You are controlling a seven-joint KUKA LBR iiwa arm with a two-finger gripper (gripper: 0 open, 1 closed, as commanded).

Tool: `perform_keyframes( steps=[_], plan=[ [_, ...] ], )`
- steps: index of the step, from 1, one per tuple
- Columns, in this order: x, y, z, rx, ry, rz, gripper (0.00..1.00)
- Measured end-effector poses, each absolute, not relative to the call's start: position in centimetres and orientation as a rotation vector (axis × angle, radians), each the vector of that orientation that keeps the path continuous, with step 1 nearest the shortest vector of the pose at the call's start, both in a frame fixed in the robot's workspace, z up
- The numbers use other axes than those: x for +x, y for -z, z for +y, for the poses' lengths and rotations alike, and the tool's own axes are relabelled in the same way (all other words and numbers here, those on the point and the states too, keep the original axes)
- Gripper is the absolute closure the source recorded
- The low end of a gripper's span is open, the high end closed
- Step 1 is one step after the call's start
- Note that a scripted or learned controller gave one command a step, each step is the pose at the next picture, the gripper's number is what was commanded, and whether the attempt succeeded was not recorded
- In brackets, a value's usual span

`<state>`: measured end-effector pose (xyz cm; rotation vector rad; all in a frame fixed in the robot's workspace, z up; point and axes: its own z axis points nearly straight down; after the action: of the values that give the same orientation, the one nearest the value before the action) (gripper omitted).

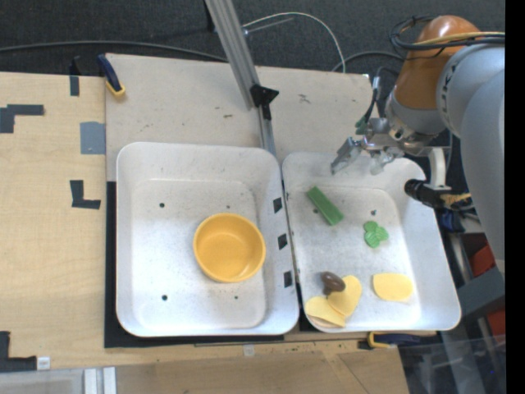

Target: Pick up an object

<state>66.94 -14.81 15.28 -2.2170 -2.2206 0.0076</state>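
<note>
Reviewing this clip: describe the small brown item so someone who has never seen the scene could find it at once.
Look at the right-hand bin of the two white bins, then at its near edge. There a small brown object sits touching the heart-shaped yellow piece. It is the one dark brown thing in that bin; the pieces around it are yellow or green.

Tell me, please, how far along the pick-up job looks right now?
Nothing is picked yet. The gripper is open above the right bin's far edge, holding nothing. The green block, green piece, brown object and yellow pieces lie in that bin. Descending, grasping and lifting remain.
</note>
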Motion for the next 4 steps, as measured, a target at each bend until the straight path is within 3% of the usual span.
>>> perform_keyframes(
  steps=[1, 2, 4],
  plan=[
    [66.0, -10.5, -14.6, -2.216, -0.008, -2.221, 0.00],
    [66.2, -11.9, -14.6, -2.216, -0.003, -2.225, 1.00],
    [66.8, -22.5, -14.8, -2.222, 0.003, -2.226, 1.00]
  ],
)
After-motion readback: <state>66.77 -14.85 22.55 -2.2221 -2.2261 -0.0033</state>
